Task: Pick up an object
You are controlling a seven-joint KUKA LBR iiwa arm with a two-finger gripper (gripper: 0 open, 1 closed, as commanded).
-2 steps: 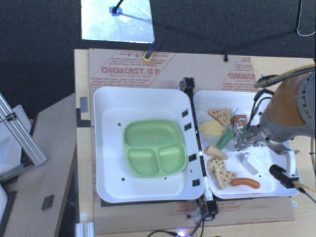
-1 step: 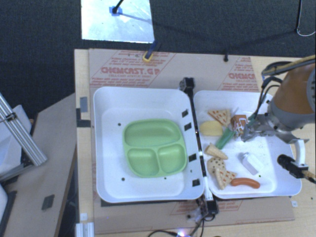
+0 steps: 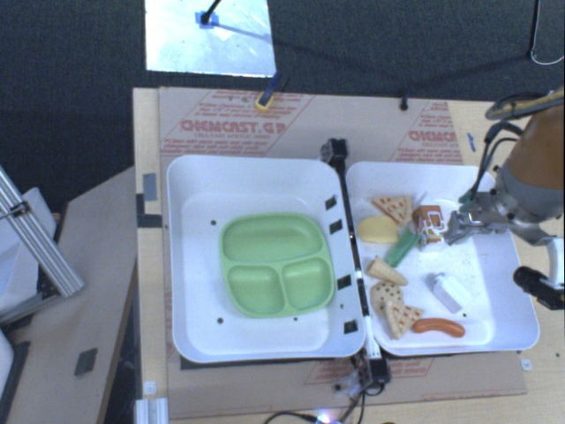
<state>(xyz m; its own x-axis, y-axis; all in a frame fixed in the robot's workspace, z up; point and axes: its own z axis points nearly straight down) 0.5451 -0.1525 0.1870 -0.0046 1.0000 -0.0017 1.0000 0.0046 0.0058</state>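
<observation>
Your claw (image 3: 456, 229) hangs in the right bin (image 3: 521, 276), its opening too small to tell, touching or just beside the small brown-and-white toy (image 3: 430, 222) at its tip: likely light, stiff plastic, best pinched across its narrow middle.

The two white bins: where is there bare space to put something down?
Left bin: bare floor rings the green tray, widest along the far wall.
Right bin: a bare patch between the white block and the right wall.
Crowded: the right bin's left half, with yellow wedges, green stick and sausage. The gripper hangs there.
</observation>
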